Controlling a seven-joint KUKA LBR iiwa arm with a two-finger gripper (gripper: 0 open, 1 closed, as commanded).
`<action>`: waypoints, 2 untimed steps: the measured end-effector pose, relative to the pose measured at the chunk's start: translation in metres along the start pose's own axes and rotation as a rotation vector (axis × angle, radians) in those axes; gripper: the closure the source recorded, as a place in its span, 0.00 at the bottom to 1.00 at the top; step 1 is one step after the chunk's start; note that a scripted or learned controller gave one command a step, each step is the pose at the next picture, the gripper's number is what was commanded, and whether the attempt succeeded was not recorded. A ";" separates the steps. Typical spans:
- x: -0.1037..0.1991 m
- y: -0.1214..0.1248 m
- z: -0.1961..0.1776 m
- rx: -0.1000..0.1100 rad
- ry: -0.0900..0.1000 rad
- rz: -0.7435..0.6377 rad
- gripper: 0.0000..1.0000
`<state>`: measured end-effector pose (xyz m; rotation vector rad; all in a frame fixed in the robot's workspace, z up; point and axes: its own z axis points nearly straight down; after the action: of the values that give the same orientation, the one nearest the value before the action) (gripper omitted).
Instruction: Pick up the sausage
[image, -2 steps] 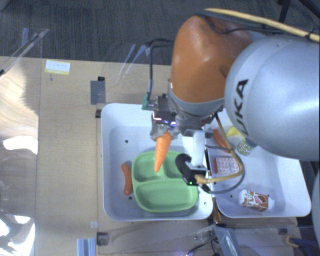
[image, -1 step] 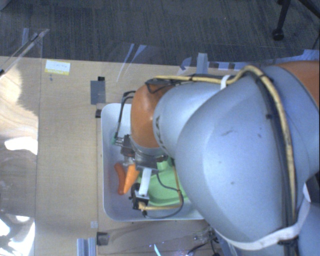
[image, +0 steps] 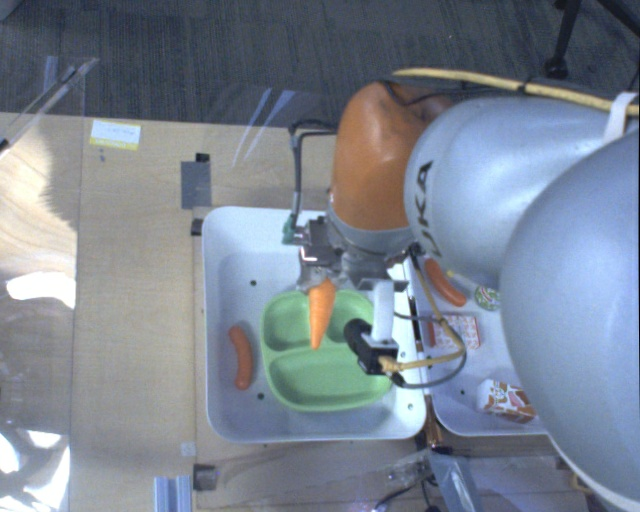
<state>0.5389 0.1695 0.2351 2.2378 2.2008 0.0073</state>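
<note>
The sausage (image: 241, 356), short and orange-red, lies on the floor of the left bin (image: 222, 300), just left of a green divided plate (image: 325, 378). My gripper (image: 322, 272) hangs below the orange wrist band over the plate's upper part, to the right of the sausage and apart from it. An orange carrot (image: 320, 312) points down directly beneath the gripper, its thick end up against the gripper. I cannot tell whether it is held or lying on the plate.
The arm covers much of the right bin (image: 470, 425). There I see a second orange-red sausage-like piece (image: 446, 284), a small printed packet (image: 460, 331) and a carton (image: 508, 400). A black fitting with a yellow cable (image: 368, 348) hangs over the plate's right side.
</note>
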 end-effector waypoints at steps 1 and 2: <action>-0.098 -0.027 0.051 0.004 -0.001 -0.130 1.00; -0.212 0.054 0.030 -0.001 -0.003 -0.246 1.00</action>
<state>0.5897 -0.0437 0.2048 1.9490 2.4562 0.0051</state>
